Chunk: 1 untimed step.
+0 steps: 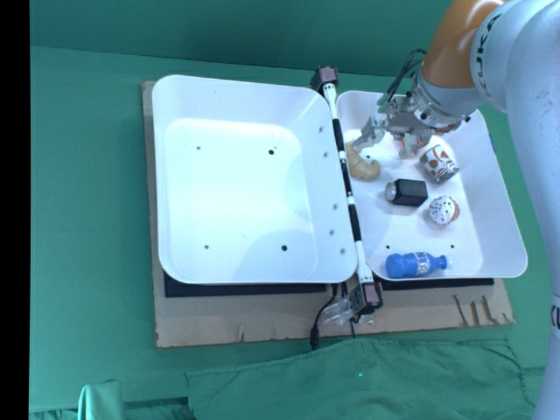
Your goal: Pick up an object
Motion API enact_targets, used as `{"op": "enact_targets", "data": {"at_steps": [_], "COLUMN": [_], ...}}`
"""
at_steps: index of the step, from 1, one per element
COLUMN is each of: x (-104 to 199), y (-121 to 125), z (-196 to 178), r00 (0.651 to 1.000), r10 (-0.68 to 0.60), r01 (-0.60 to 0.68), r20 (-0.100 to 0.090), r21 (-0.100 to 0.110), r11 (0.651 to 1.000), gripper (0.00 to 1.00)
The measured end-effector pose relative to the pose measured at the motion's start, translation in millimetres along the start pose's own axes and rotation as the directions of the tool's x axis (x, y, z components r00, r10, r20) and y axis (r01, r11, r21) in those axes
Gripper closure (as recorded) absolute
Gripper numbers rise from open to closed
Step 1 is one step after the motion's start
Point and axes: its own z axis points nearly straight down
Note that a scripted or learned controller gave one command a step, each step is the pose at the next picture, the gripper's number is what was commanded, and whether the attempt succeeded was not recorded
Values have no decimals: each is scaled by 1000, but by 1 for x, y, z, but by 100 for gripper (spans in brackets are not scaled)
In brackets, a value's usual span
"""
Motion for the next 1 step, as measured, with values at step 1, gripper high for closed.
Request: {"op": "enact_targets", "data": {"at_steps": [1], "x": [1], "y": [1], "z": [-8], "r00": [1000], "r10": [2], "r01": [-2], "r20": [-3], "r21": [1], "r11": [1000], "gripper": [100]}}
